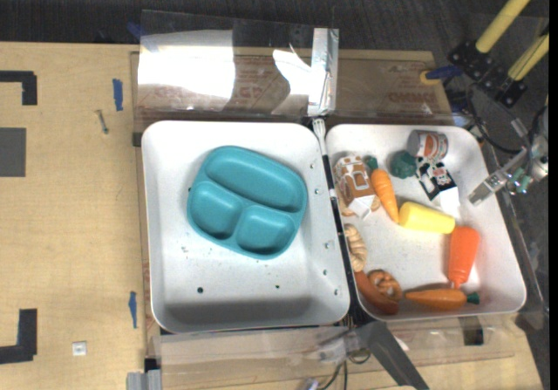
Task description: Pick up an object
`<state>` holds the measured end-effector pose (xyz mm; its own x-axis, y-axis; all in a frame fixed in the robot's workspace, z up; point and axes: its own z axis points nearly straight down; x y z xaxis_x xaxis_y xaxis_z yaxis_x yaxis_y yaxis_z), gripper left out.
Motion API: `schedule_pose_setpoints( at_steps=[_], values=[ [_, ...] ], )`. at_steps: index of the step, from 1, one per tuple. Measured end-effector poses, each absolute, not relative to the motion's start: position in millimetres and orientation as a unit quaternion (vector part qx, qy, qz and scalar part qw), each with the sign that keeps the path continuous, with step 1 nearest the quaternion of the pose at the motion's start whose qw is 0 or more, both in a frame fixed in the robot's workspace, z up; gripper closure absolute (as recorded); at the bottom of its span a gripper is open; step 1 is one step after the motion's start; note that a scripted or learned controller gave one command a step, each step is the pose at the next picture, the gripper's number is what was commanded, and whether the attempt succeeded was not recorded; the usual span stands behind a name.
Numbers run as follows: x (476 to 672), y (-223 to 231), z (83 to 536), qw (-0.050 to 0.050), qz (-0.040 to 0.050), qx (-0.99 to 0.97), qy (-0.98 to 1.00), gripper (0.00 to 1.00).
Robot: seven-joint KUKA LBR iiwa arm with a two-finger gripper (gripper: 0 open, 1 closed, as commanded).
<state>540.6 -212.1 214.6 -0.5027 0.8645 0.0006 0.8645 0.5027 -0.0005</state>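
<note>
The gripper [499, 184] hangs over the right bin's [511, 294] right wall. Everything else lies to the view's left of the jaws. Nearest them sits a small card [436, 175], with a can [429, 146] just behind it. A cylinder [426, 218] lies left of the jaws and slightly nearer the front, touching a small carrot [384, 195] on its far side. A larger carrot [463, 256] stands in front of the jaws, and another carrot [436, 297] lies along the front wall. Well beyond all these is the left bin [166, 292], which holds a divided plate [247, 201].
</note>
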Motion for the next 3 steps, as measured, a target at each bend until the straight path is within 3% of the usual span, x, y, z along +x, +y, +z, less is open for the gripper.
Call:
schedule_pose_setpoints(
  at_steps=[1, 2, 3],
  values=[
    [548.8, -197, 247, -0.003, -0.0006, -0.629, -0.778, 1.0],
    [631.1, -207, 248, -0.001, 0.0, -0.67, -0.743, 1.0],
    [611.7, -191, 210, 0.002, 0.001, -0.74, -0.673, 1.0]
  ],
)
